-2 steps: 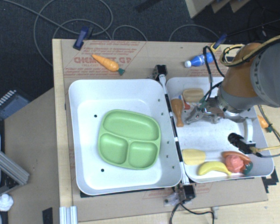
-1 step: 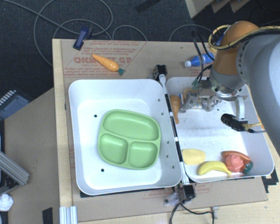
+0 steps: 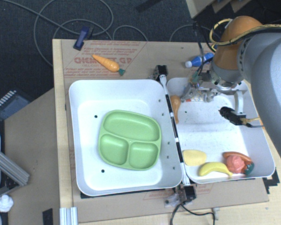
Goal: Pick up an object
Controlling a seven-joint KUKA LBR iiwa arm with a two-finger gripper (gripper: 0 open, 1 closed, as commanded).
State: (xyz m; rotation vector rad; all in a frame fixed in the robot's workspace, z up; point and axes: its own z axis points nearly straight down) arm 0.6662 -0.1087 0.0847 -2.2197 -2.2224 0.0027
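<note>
The hand (image 3: 200,92), grip state unclear, hangs over the right bin (image 3: 210,125) beside an orange object (image 3: 175,106), with a banana (image 3: 214,169) well apart.

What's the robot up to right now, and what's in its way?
Gripper low over right white bin, far corner; fingers unreadable. Orange toy piece beside it at the divider. Yellow banana, pink-red toy untouched, near end. Nothing blocking.

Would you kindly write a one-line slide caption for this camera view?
Gripper lowered into the right bin near its far left corner; green divided plate in the left bin.
</note>
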